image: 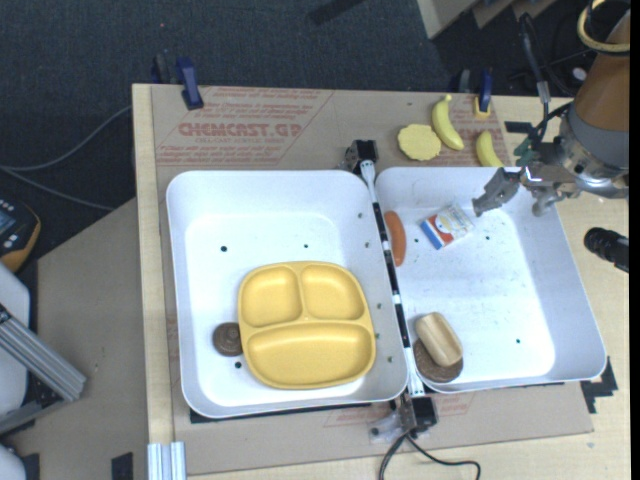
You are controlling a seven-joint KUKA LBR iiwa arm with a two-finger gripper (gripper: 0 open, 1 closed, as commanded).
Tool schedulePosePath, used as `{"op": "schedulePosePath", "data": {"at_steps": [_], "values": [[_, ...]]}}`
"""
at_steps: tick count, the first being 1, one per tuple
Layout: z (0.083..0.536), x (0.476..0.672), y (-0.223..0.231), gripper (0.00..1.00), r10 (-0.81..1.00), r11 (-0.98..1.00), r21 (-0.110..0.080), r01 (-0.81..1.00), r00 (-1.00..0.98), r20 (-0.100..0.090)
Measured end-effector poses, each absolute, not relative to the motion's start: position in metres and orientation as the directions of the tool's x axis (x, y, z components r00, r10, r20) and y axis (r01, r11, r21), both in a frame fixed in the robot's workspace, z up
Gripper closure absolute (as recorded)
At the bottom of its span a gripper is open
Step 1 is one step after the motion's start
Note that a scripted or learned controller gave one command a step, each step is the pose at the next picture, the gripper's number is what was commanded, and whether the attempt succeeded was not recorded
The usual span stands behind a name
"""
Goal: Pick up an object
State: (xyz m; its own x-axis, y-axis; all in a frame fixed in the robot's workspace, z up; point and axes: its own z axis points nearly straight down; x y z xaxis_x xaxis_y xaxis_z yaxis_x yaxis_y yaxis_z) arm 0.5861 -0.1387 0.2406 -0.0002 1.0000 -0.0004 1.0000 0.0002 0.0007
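My gripper (pixel 519 197) hangs over the far right part of the right bin (pixel 540 298), open, with nothing between its fingers. Just to its left, a small white carton with blue and red print (pixel 445 227) lies on the bin floor; one grey finger (pixel 491 194) ends close to it. An orange sausage (pixel 397 238) lies along the bin's left wall. A tan bread loaf (pixel 437 338) rests on a brown disc at the near left corner.
The left bin (pixel 200 228) holds a yellow divided plate (pixel 305 323) and a brown cookie (pixel 228 339). Behind the right bin, on the bench, lie two bananas (pixel 449 123) (pixel 487 148) and a yellow wafer (pixel 420 142). Blue clamps stand at the far edge.
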Motion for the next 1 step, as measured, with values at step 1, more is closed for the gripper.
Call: {"op": "schedulePosePath", "data": {"at_steps": [1], "values": [[0.0818, 0.6433, -0.1203, 0.00, 1.000, 0.003, 0.010, 1.000, -0.003, -0.006]]}}
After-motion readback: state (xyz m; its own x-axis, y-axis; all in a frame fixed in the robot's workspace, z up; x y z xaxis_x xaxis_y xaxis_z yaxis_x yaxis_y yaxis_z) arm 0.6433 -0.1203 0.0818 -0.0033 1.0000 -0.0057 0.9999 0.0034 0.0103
